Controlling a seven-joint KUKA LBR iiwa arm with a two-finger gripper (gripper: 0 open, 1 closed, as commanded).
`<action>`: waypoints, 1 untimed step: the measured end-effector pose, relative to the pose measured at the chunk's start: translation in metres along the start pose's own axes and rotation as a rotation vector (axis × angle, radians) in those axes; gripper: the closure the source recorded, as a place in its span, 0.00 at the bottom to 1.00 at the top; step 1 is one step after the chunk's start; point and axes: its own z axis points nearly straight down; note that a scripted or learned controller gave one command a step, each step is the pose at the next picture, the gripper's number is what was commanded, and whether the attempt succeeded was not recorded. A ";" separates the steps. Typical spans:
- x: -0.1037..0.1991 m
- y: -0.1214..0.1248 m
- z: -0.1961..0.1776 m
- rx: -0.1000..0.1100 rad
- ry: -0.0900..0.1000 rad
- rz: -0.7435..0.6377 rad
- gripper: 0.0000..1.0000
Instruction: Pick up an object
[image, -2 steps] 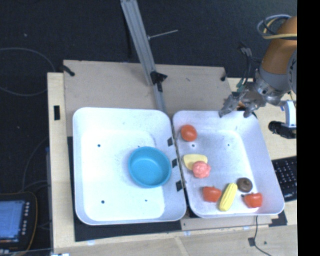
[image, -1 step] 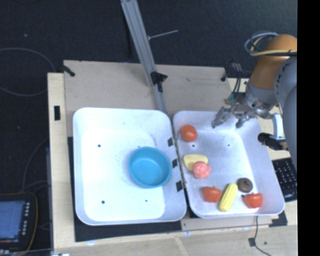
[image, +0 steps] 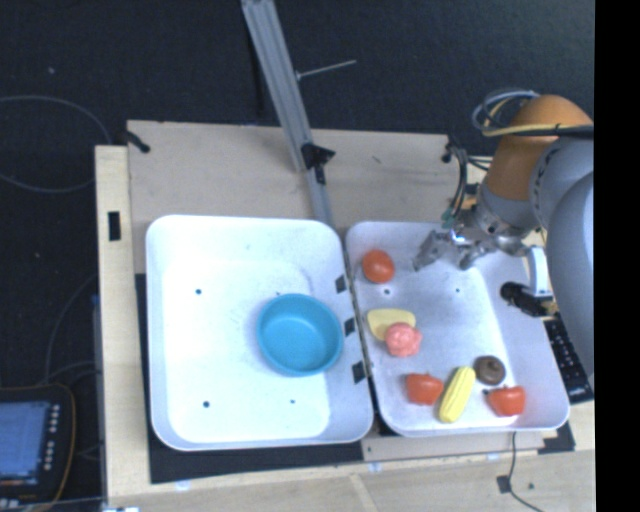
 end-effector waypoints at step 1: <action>-0.002 0.003 -0.019 -0.012 -0.008 -0.004 1.00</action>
